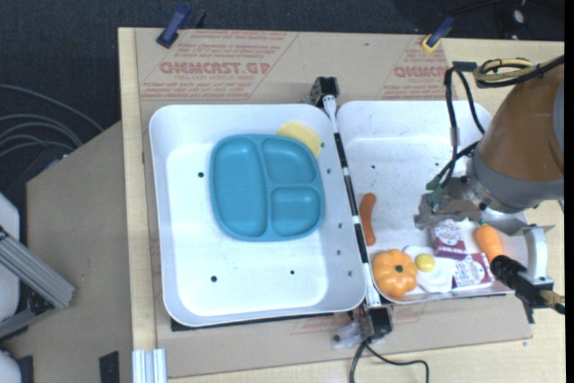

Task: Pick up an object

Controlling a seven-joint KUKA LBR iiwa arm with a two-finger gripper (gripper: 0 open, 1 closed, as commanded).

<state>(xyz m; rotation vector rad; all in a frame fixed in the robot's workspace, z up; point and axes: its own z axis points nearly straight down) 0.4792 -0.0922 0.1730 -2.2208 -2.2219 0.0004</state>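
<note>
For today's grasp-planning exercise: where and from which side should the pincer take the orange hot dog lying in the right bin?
Grip the hot dog across its middle, coming straight down from above. It lies flat and long, running near to far beside the bin's left wall, so the fingers should likely close across its narrow width. The wall side looks tight, and the pumpkin sits close to its near end.

The arm (529,139) hides the hand's (446,209) fingers and part of the carton (448,239).

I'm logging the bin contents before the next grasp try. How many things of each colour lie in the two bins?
Blue: 1, the divided tray
Yellow: 1, the yellow piece behind the tray
Orange: 3, the pumpkin, the sausage, the carrot
Red and white: 2, the cartons
Total: 7
</note>
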